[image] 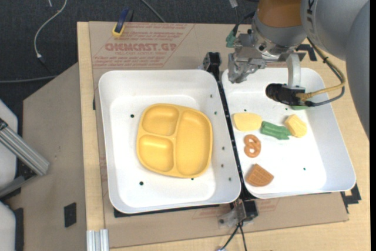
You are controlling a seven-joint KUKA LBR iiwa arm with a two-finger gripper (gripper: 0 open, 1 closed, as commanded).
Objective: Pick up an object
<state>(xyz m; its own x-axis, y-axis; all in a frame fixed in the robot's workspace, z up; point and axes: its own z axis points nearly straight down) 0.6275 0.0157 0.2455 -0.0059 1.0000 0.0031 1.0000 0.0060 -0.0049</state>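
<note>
The end effector (239, 70) hovers over the right bin's (329, 176) far-left corner; whether it is clenched, I cannot tell. The green piece (275, 130) (probably light, stiff plastic) lies mid-bin; pinch across its narrow middle.

In the right bin (329, 176) we see small toy foods lying flat: a pale yellow piece (247, 121), a green piece (275, 130), a yellow chunk (296, 126), an orange pretzel (252, 145) and a brown wedge (259, 176) near its front edge.
</note>
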